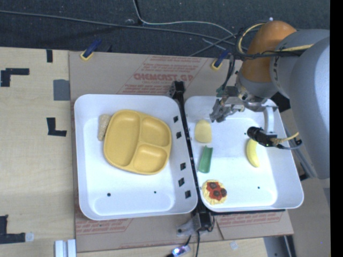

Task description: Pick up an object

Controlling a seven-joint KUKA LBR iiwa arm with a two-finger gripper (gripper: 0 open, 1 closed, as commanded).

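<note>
My gripper (218, 114) hangs over the back of the right bin (268, 197), its dark fingers pointing down and left. Nothing is visible between them. Just below and left of the fingertips lies a pale yellow rounded piece (202, 131). A green stick-shaped item (205, 159) lies in front of that. A yellow banana (253, 153) rests to the right in the same bin. A small pizza-like disc with red spots (215, 192) sits near the bin's front edge.
The left bin (128, 197) holds a yellow divided plate (137, 141) with a tan sponge-like block (103, 126) tucked under its left side. A black divider with clips (184, 143) separates the bins. Cables run across the dark bench behind.
</note>
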